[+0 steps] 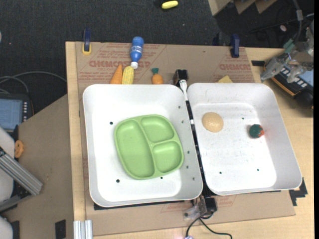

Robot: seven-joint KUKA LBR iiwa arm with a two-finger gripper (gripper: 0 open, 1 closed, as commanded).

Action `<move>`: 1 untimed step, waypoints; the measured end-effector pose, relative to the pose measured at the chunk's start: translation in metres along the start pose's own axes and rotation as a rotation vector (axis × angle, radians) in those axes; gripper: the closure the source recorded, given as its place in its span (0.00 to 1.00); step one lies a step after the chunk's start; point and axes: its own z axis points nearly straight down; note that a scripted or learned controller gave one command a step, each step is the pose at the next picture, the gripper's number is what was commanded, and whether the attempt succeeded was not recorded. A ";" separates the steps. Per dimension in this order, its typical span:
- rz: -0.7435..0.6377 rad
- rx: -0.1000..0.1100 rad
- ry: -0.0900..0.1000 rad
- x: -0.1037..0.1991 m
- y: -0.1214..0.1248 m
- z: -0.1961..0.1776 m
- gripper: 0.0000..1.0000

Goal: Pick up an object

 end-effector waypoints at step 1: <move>-0.002 0.005 0.001 -0.008 0.015 0.091 0.00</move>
